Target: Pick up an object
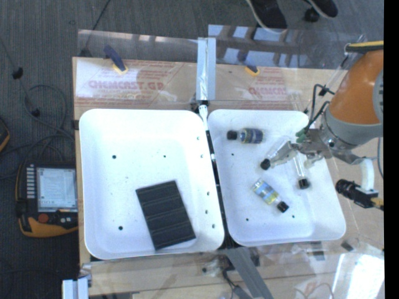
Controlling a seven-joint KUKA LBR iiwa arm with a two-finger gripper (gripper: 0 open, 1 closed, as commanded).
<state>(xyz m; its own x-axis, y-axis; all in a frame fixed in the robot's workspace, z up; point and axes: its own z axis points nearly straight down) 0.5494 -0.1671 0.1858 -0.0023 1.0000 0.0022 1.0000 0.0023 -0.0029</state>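
My gripper (284, 174) hangs over the right bin (324, 223), open, its two black-tipped fingers (265, 164) spread wide with nothing between them. Just below and to the left of the fingertips lies a small clear vial (266, 192) with yellow and blue on it. A small black piece (282, 207) rests by the vial's lower end. A small dark bottle (245, 135) lies on its side near the bin's far edge, left of the gripper. In the left bin (100, 142), a flat black ribbed slab (165, 214) lies near the front.
The grey arm with its orange band (356, 101) comes in over the right bin's right rim. A divider strip (211, 161) runs between the two bins. A handheld controller (47, 198) sits on the floor left of the bench.
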